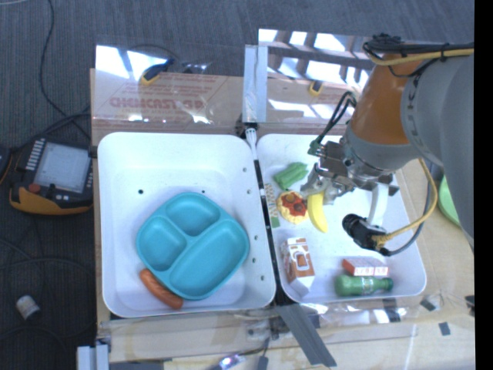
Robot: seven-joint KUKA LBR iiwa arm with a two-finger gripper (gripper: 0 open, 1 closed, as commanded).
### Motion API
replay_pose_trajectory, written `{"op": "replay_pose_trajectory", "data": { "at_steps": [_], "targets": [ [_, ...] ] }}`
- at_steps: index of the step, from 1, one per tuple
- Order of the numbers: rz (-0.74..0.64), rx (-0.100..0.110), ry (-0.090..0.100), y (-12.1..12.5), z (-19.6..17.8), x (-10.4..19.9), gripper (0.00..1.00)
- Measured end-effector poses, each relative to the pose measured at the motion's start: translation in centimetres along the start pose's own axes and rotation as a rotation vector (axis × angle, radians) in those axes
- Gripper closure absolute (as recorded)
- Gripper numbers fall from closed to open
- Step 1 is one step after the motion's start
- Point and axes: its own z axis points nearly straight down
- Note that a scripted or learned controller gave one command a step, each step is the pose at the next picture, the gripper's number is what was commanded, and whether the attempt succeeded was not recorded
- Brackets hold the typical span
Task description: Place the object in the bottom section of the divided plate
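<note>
A: Left bin [115, 206]: the blue plate [192, 243], its big bottom section bare, and a sausage [160, 288] touching its lower-left edge.

B: And the right bin [408, 237]?

A: The gripper [323, 190] sits low over the banana [316, 211], beside a pizza slice [293, 205] and a green pepper [290, 175]. The banana looks to be at its fingertips, but I cannot tell whether it is held.

B: The risk?

A: A grip on the curved end could slip in carrying over the divider.
</note>
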Motion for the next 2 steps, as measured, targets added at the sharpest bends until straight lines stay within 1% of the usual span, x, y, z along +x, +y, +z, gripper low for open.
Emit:
{"op": "replay_pose_trajectory", "data": {
  "at_steps": [1, 2],
  "targets": [
    [-0.056, 0.003, 0.002, -3.19, 4.21, 8.56, 1.0],
    [-0.056, 0.003, 0.002, -3.18, 4.2, 8.55, 0.0]
  ]
}}
